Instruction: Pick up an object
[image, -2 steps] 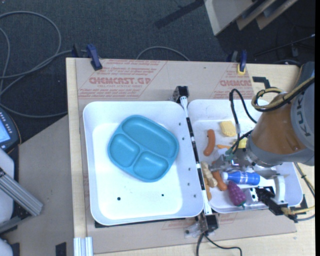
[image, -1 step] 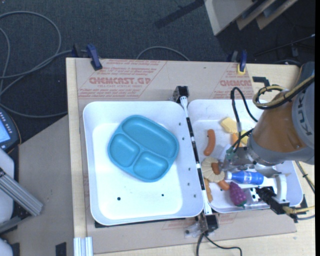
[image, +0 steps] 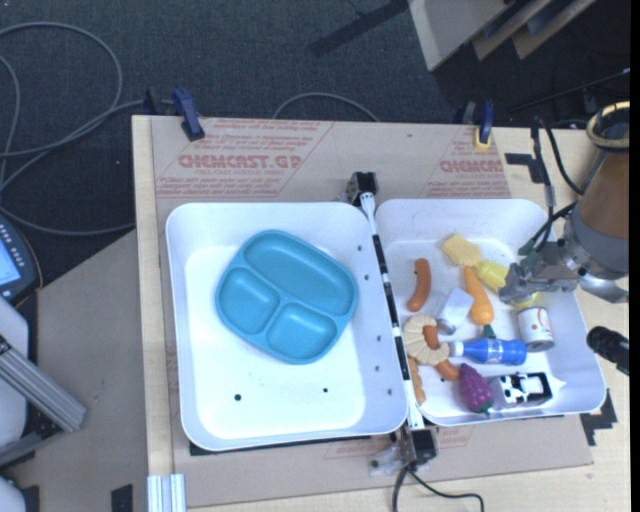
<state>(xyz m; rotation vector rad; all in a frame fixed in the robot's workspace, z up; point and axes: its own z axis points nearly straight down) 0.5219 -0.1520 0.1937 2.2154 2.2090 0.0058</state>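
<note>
A single fixed camera looks down from above on a brown board-topped workbench, tilted at a slant so the far edge, with dark carpet and loose cables, runs along the top of the frame. Two shallow white plastic bins sit side by side mid-frame: the left bin, holding a blue three-compartment plastic tray, and the right bin, scattered with small toy foods. The view stands far enough back to take in both bins whole. The grey-and-orange robot arm enters from the right edge.
</note>
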